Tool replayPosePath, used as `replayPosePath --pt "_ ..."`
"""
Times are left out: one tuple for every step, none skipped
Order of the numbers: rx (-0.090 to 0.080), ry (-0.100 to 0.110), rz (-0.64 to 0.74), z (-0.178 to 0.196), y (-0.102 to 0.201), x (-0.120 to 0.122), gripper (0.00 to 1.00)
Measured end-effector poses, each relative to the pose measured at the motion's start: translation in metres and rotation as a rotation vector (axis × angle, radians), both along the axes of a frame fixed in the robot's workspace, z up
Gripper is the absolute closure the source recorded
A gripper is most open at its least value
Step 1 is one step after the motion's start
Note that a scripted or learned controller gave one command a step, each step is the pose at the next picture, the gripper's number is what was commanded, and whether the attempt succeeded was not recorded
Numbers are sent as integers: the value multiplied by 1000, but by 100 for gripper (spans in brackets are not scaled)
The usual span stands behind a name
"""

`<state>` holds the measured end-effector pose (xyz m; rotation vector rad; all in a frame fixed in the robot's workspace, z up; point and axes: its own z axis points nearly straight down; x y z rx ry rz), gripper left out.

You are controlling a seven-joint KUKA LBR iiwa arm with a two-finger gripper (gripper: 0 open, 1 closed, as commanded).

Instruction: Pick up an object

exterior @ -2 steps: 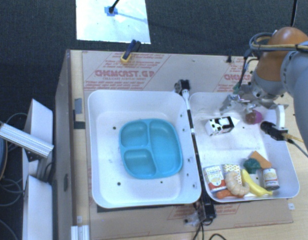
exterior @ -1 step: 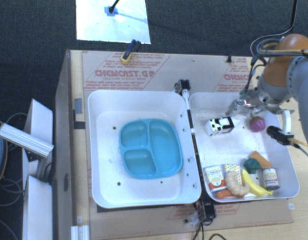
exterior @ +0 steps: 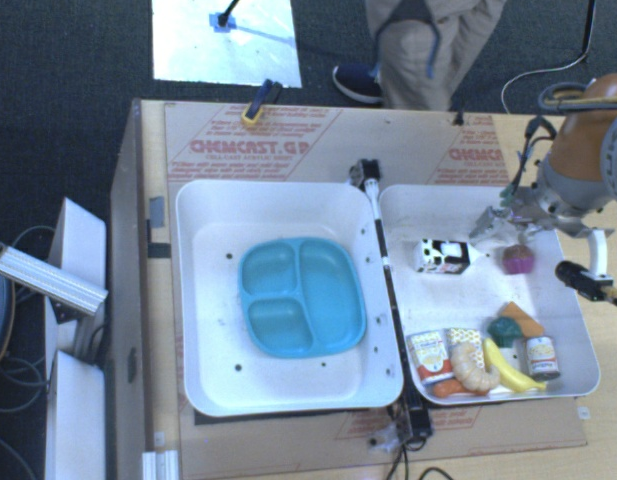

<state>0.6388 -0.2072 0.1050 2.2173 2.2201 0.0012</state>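
- Bench stood on dark carpet and carried 2 shallow white bins side by side; a person's legs showed at the far edge.
- Left bin held 1 blue divided plate.
- Right bin held the loose items: a black-and-white carton near its middle, a small purple object beside the arm, and a cluster along the near wall with a banana, a small jar and an orange piece.
- Gripper hung over the far right part of the right bin; nothing showed between its fingers, and their spread could not be told.
- Key relation: the purple object lay just toward the near side of the gripper, closest of all items; the carton lay to its left, long axis roughly across the bin.
- Judgement: purple object was the likeliest target, needing a short descent.
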Motion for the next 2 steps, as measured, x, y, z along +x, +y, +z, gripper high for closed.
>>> replayPosePath --pt "1 1 0 6 1 -26 0" --pt "1 -1 2 -3 1 -33 0"
